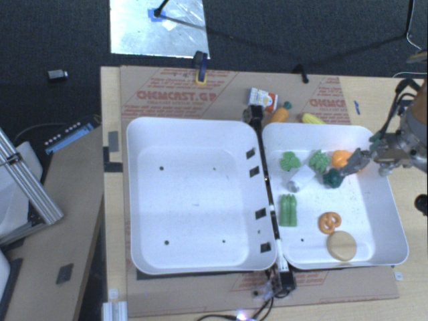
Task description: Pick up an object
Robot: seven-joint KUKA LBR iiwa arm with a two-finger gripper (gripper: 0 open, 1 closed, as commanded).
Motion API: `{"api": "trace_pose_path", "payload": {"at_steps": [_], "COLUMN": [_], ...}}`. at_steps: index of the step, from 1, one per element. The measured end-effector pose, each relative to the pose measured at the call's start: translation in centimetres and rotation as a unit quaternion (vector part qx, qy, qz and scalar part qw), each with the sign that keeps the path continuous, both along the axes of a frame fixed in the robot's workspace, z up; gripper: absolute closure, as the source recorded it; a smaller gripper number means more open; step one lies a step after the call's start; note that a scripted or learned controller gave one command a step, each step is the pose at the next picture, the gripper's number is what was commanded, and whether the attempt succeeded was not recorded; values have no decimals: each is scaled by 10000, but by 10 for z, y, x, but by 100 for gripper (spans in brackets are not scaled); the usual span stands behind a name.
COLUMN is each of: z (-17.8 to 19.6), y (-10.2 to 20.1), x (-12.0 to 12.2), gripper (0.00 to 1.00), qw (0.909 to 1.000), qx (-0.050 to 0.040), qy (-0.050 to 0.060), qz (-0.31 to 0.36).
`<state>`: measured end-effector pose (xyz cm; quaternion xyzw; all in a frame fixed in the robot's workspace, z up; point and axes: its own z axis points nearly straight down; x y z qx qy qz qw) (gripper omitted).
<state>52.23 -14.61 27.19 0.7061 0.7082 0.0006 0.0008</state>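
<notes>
A small dark green toy [332, 177] lies far in the right bin [384, 209], touching the jaws [352, 164]; their state cannot be told. It looks light and firm; grip its middle. Orange ball [341, 157] just beside.

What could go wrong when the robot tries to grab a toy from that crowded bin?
The gripper sits low by a tight bunch: the orange ball, the dark green toy and the broccoli. It might nudge them apart or catch two at once. The pile also lies close to the right bin's back wall, so a pushed toy could wedge against it.
</notes>
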Motion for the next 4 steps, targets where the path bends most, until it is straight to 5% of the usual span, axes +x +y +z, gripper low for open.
{"api": "trace_pose_path", "payload": {"at_steps": [1, 2, 3, 4], "z": [11, 41, 111, 153], "y": [0, -2, -2, -5], "x": [1, 61, 121, 148], "gripper": [100, 100, 100, 100], "qw": [10000, 10000, 10000, 10000], "qx": [-2, -8, -12, -11], "qy": [-15, -38, -57, -37], "qz": [15, 20, 21, 19]}}
